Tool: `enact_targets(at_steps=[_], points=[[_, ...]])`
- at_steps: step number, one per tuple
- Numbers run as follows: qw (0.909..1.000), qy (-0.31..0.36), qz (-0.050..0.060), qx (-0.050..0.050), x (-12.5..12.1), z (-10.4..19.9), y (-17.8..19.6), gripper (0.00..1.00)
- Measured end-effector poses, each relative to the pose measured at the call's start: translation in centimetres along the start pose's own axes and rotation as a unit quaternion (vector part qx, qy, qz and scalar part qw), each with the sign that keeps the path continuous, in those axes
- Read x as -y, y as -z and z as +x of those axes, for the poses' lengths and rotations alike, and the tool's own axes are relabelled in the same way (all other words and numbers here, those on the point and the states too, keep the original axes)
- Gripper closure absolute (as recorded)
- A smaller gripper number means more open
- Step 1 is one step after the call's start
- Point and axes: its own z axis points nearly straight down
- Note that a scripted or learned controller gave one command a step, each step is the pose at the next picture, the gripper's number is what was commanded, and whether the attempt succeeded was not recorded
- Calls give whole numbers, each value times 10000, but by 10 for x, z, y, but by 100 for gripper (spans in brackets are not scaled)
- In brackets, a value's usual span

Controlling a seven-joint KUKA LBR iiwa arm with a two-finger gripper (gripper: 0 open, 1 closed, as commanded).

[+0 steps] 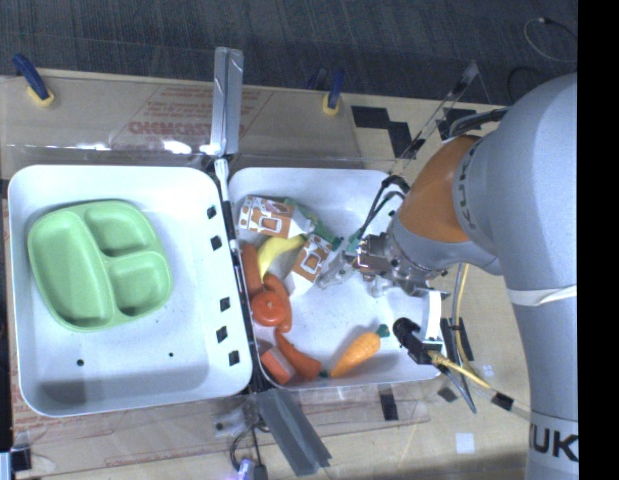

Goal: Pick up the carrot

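arm (519, 188) over right bin (319, 176) | gripper (347, 266) beside small carton (311, 259), grip: cannot tell | carrot (357, 351) lies near front wall, apart from gripper

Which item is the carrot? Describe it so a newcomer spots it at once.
Start at the white bin on the view's right, next to the bin holding the green divided tray. Look along its lower edge in the camera view: the carrot lies there slantwise. It is a bright orange cone with a small green top, unlike the darker red pieces to its left.
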Motion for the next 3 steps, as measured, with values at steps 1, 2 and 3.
enact_targets(at_steps=[1, 2, 3], points=[[10000, -50, 7, -6, 49, -26, -1, 0], [9896, 1437, 11, -10, 65, 13, -1, 0], [9893, 1460, 9, -9, 65, 13, 8, 100]])
